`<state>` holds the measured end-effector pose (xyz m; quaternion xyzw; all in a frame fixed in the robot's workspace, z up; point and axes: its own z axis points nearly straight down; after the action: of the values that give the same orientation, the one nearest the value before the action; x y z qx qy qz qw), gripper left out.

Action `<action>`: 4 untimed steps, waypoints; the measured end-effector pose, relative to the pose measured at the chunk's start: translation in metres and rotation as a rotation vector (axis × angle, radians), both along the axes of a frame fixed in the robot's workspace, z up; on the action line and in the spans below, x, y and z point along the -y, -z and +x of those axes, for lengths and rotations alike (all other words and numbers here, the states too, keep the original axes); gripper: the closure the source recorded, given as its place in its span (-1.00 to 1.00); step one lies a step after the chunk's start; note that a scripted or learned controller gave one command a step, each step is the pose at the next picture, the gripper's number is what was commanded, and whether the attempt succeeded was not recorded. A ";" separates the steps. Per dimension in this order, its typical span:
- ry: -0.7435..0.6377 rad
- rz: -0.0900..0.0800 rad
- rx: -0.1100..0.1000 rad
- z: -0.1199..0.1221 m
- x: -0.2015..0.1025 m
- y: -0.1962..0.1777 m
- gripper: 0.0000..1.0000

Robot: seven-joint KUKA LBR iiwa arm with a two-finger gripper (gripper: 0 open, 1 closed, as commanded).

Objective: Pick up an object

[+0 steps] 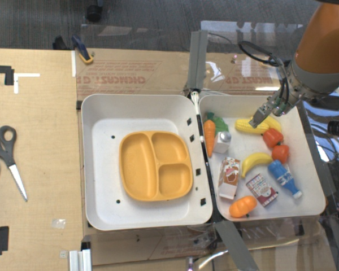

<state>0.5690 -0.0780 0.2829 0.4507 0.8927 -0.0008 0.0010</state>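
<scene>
Arm: grey with an orange band, reaching in over the far right corner of the tabletop.
Jaws (259, 119): low in the right bin (311, 174), tips at the corn cob (250, 127); whether they are wide or narrow cannot be told.
Corn cob: yellow, lying at the far side of the right bin, beside a carrot (209, 136) and a silver can (222, 140).
Other items in the right bin: banana (254, 162), blue bottle (283, 178), orange (242, 206).
Left bin (96, 168): holds a yellow divided tray (156, 166).
Tabletop's left edge: scissors (9, 157).
</scene>
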 end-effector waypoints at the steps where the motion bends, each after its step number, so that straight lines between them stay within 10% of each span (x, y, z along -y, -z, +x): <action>1: 0.099 0.000 0.000 0.091 -0.077 -0.036 1.00; 4: 0.090 -0.009 0.002 0.093 -0.077 -0.061 1.00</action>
<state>0.6620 -0.0014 0.3443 0.4904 0.8715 -0.0042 0.0040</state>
